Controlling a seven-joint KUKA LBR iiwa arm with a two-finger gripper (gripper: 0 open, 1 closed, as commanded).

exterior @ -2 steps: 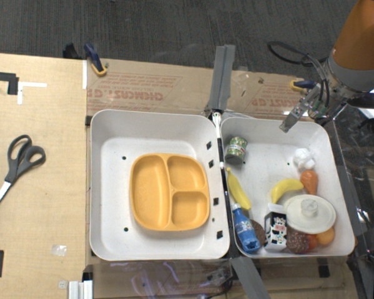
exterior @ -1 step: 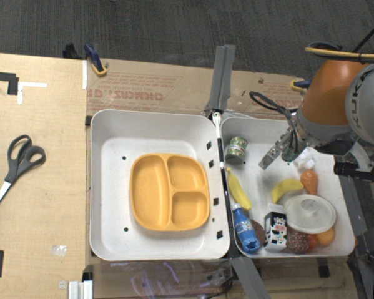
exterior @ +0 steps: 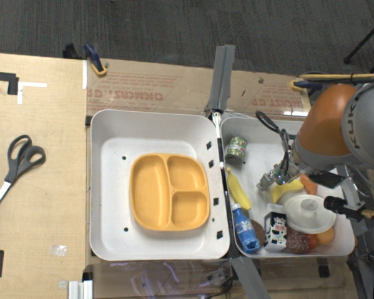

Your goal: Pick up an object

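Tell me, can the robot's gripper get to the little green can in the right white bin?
Probably yes. The small green can stands alone near the right bin's upper left corner, with bare floor around it. The gripper hangs just to its right, and nothing lies between them.

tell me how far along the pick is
Done: the arm has reached into the right bin and the gripper sits low among the items, by a yellow object. In hand: nothing visibly. Left: grasp and lift; banana and blue bottle lie untouched.
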